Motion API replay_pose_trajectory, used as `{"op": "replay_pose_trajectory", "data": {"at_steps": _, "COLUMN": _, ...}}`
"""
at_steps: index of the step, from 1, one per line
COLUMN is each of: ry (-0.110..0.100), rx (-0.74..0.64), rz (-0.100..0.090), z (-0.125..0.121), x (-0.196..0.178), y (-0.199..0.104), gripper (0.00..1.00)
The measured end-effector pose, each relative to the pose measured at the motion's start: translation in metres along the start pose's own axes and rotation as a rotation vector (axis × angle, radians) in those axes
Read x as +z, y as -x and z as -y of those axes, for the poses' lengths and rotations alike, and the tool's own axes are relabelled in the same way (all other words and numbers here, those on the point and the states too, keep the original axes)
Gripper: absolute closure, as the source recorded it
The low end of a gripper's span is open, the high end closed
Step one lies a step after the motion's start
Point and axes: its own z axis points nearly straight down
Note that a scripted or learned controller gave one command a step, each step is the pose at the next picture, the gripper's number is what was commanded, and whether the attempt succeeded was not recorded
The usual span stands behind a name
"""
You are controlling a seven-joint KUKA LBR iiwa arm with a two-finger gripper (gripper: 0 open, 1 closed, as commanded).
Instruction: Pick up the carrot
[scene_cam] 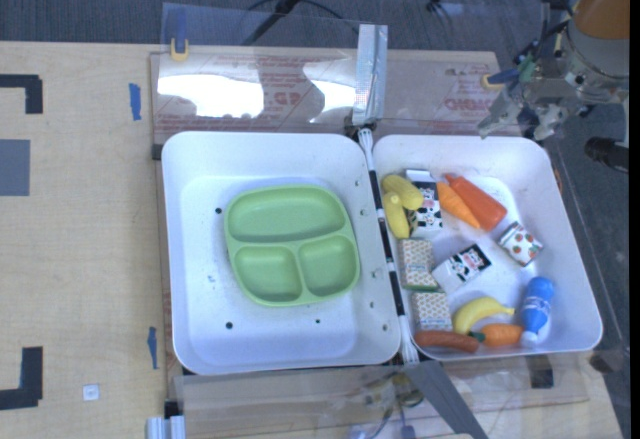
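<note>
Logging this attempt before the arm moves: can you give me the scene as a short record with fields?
target: carrot, upper part of right bin
beside it: yellow banana, small milk carton
near edge: second banana, blue bottle
left bin: green divided plate
end effector: above the right bin's far corner, apart from the carrot

bins 2 (185, 167) (560, 257) | green tray 1 (290, 244) | bananas 2 (398, 204) (480, 312) | carrots 2 (473, 204) (500, 334) | blue bottle 1 (537, 308)

High slanted overhead, both bins (190, 257)
</note>
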Motion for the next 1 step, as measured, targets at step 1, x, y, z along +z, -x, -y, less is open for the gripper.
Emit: {"op": "replay_pose_trajectory", "data": {"at_steps": 1, "ry": 0.002, "rx": -0.088, "rz": 0.001, "z": 0.0566, "x": 0.0828, "y": -0.0138, "gripper": 0.0}}
